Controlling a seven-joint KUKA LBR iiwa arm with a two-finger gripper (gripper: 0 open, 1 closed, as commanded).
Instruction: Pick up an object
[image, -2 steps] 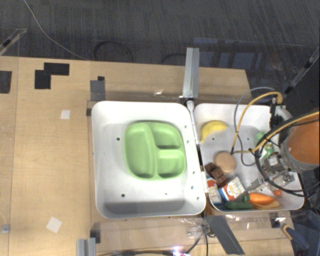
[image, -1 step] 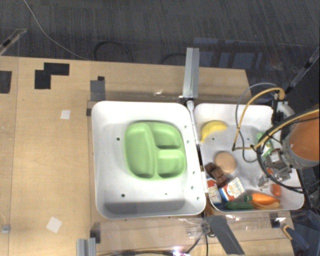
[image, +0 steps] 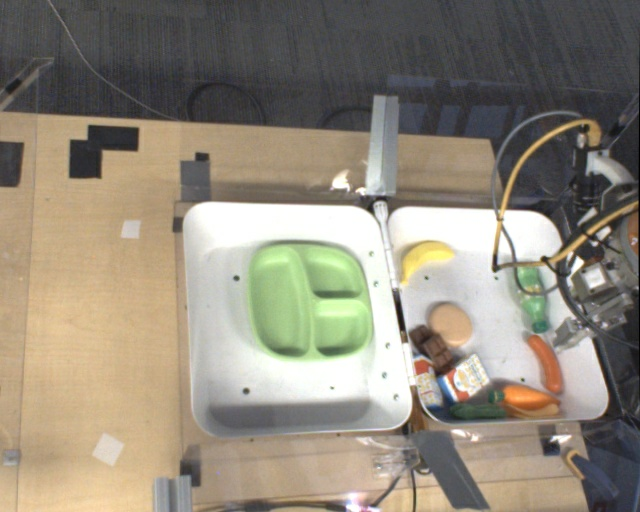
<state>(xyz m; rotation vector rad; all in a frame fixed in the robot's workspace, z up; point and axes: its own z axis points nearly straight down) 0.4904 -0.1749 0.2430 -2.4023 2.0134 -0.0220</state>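
One green tray (image: 305, 300), one banana (image: 426, 257), one carrot (image: 530, 400); jaws' (image: 590, 305) state impossible to tell.

Green tray (image: 305, 300), yellow banana (image: 425, 257), orange carrot (image: 530, 399), white bins (image: 205, 300).

Right bin (image: 480, 228) centre open — toys (image: 470, 385) along edges

The arm (image: 600, 285) reaches in low from the right edge.
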